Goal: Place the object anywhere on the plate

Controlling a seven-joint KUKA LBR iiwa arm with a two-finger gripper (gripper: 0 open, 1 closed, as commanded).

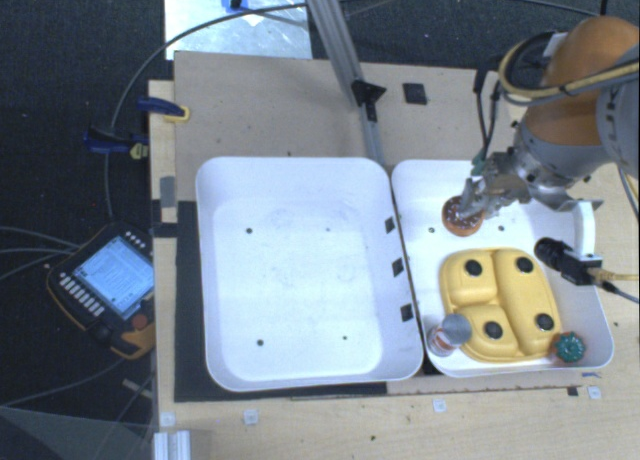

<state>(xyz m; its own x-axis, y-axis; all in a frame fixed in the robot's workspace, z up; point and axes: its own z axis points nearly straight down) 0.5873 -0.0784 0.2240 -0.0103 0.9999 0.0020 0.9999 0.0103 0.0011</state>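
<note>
**Gripper Above Object in Right Bin**

The gripper (478, 193) was positioned over a small brown round object (461, 216) near the right bin's (425, 188) rear edge. Finger state could not be determined. The yellow plate (500, 305) occupied the bin's front half.

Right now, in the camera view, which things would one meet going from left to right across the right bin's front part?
Small grey-topped object → yellow plate → teal ball. Behind them, the claw sits at a brown round object.

A small brown round object (462, 215) sits just above the yellow compartmented plate (500, 304) — right bin.
</note>
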